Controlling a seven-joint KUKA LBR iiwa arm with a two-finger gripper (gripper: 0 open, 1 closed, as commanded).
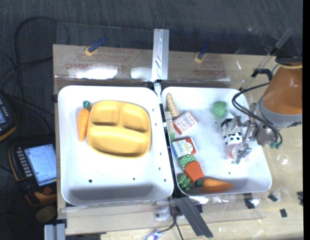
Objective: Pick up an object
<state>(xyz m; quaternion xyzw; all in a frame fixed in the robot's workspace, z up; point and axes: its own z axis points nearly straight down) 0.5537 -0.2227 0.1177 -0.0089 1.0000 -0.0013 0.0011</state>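
Claw (238, 143): low over the right side of the right bin (255, 181), at the end of the grey arm (282, 96); whether it is spread or closed cannot be told, and nothing is seen held in it.
Step, as judged: approach, no pick made yet. Next move calls for settling on one item and closing squarely on it.
Right bin, contents: green ball (220, 108) near the claw; cone (171, 105), two small cartons (184, 122) along the left wall; carrot (216, 185), orange block (194, 170) and green pieces at the front.
Left bin (112, 191), contents: yellow tray (118, 128); second carrot (83, 122) beside it.
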